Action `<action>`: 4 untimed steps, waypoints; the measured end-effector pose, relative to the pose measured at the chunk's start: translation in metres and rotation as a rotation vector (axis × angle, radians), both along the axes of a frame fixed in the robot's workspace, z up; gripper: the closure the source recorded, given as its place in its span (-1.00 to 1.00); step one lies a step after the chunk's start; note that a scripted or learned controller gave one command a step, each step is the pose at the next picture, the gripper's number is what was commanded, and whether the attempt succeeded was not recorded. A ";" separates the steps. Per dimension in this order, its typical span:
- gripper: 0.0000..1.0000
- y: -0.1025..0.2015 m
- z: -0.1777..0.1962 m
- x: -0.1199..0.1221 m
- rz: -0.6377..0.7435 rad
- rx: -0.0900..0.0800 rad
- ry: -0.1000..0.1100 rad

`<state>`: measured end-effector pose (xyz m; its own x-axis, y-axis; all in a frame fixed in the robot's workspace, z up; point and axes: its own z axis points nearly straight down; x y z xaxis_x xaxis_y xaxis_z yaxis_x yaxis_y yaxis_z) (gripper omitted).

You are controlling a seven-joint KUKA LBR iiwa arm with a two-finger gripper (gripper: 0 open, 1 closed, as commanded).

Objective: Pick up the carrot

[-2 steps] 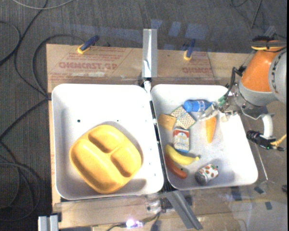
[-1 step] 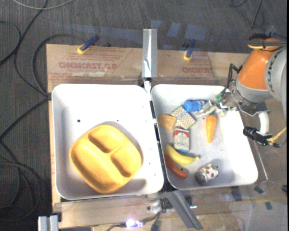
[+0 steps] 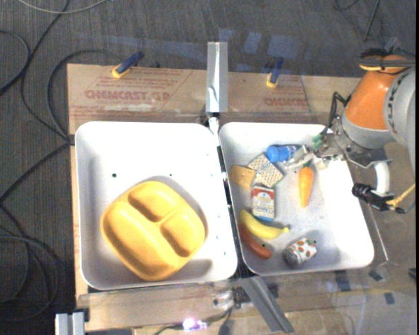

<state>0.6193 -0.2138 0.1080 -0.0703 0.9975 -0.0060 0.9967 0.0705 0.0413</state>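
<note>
The orange carrot [image 3: 305, 185] lies upright-lengthwise in the right bin [image 3: 349, 250], near its back right, with its thick end toward the back. My gripper [image 3: 313, 155] sits just over that thick end, reaching in from the right under the arm's orange band [image 3: 372, 105]. It looks to be touching or very close to the carrot's top. The carrot rests on the bin floor.
Left of the carrot are a blue bottle [image 3: 282, 152], a checkered packet [image 3: 265, 170], a red-and-white carton [image 3: 263, 203], a banana [image 3: 261, 226] and a small spotted can [image 3: 300, 251]. The left bin [image 3: 91, 152] holds a yellow divided plate [image 3: 153, 229].
</note>
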 end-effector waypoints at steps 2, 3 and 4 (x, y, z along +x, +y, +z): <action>-1.00 -0.001 0.000 0.005 0.068 -0.006 0.001; -1.00 -0.001 0.000 0.004 0.068 -0.007 -0.002; -1.00 0.000 0.000 0.004 0.072 -0.008 -0.004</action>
